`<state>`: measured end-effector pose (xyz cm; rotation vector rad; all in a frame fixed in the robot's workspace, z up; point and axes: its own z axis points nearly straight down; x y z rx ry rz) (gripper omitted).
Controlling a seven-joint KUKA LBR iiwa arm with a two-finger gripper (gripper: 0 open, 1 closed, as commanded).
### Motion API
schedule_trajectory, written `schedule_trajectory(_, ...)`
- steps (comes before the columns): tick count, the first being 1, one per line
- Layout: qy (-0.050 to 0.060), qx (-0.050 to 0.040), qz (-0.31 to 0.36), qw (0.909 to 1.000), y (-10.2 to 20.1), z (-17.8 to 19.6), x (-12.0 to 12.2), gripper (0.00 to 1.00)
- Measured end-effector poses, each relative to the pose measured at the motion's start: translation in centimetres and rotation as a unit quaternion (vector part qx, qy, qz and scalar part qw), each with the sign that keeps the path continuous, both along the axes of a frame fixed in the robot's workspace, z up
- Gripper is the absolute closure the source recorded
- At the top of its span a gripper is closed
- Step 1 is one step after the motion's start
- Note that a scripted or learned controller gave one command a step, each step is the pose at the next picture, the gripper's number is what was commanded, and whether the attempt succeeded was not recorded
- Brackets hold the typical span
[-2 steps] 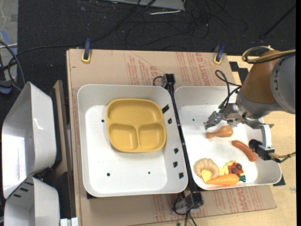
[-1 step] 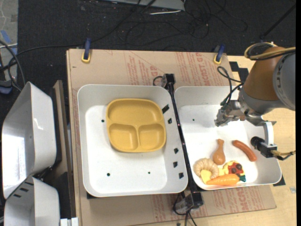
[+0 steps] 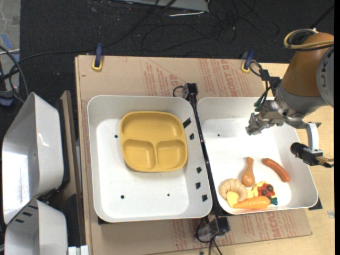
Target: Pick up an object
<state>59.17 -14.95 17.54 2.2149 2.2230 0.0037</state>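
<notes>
End effector (image 3: 257,124) above right bin (image 3: 228,109), toy food (image 3: 249,189) near.

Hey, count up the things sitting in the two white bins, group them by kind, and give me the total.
Divided yellow plate, left bin: 1
Toy foods, right bin: 5 (drumstick, sausage, shrimp, carrot, pizza slice)
Total: 6

We note toy foods in the right bin's near corner: orange plastic drumstick (image 3: 248,172), red sausage (image 3: 277,169) lying diagonally, pale ridged shrimp (image 3: 232,186), orange carrot (image 3: 253,203) flat, small multicoloured piece (image 3: 265,189).
</notes>
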Motion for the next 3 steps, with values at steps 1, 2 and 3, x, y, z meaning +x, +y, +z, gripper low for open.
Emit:
schedule_trajectory(1,-0.001,-0.0005,0.0,1.0,0.7,4.6,0.3,1.0)
schedule_trajectory(2,0.0,-0.0003,0.0,1.0,0.7,7.6,0.4,1.0)
schedule_trajectory(3,0.003,0.0011,0.001,1.0,5.1,6.7,-0.4,1.0)
